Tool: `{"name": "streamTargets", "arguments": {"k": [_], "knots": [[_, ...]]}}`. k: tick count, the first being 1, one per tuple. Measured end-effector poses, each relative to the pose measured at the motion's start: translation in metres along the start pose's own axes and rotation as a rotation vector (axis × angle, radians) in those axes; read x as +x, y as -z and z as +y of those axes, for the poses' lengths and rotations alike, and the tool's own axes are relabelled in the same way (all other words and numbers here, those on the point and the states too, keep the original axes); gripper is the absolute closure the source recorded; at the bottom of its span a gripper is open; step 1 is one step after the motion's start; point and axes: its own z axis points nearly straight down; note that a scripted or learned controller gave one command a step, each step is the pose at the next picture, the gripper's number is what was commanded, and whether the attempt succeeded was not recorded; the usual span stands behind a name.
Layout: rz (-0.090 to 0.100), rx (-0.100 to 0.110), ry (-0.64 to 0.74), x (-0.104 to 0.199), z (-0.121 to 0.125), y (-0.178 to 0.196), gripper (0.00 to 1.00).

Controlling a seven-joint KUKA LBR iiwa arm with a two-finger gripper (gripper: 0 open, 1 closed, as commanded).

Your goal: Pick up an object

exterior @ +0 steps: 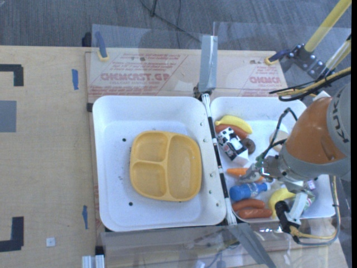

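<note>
Robotics lab: wood bench (44, 149) w/ tape marks, two white bins (111, 116), loose cables (162, 10).

Glossy yellow plastic plate (165, 165), matt white bins (111, 121), wooden bench (44, 149).

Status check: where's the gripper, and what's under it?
Gripper low in right white bin, beside orange carrot. Nothing seen held. Blue bottle and red sausage crowd close.

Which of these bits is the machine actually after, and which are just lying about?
For the job:
- banana
- black-and-white toy
- carrot
- blue bottle
- sausage
- pincer

Lying about:
- yellow tray
- left bin
- blue tape
</note>
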Motion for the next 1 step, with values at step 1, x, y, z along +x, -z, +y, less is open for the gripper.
{"name": "streamTargets", "arguments": {"k": [1], "knots": [[-0.004,0.000,-0.008,-0.0042,0.0011,0.0073,1.00]]}}
